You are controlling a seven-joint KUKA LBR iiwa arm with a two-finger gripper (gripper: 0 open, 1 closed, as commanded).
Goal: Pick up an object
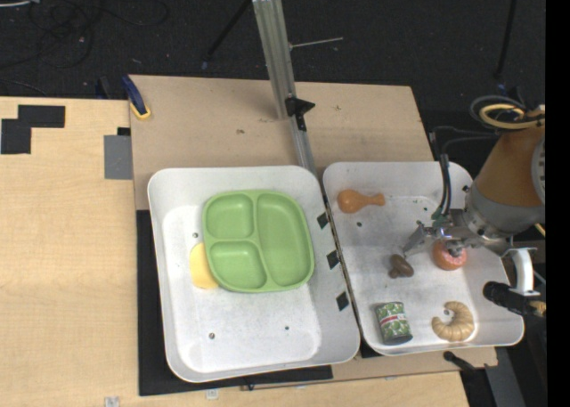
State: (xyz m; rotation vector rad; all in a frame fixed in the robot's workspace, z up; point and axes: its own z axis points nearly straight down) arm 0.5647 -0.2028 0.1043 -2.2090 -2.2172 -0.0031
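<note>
Nearest in the right bin (419, 178) are a green can (393, 322) and a croissant (455, 321). Beyond them the gripper (438, 238) hangs low, fingers spread, just beside a red object (450, 258); a brown piece (401, 264) lies left of it, an orange drumstick (358, 201) farther back.

Red object (450, 256), perhaps tomato, right bin.

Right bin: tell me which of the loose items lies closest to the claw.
The red-orange round item, right beside the claw. The small brown piece, chicken drumstick, green can and croissant lie farther off.
</note>
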